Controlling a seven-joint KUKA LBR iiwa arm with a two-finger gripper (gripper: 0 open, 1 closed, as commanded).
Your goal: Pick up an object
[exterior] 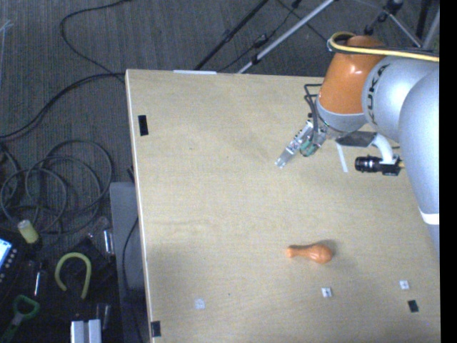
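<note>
Well, from where I stand, the only thing to pick up is a small orange object [311, 252] lying flat on the tan table [214, 213], toward the near right part of the surface. It looks like a little toy gourd or pear: a rounded bulb at its right end tapering to a thin neck on the left, so its long axis runs almost straight left to right. I'd guess it is light, stiff and smooth, apt to roll or slip; a grip across the bulb, square to that axis, seems safest. The pincer [294, 151] hangs well apart from it, farther back, holding nothing; how wide it stands I cannot tell.
</note>
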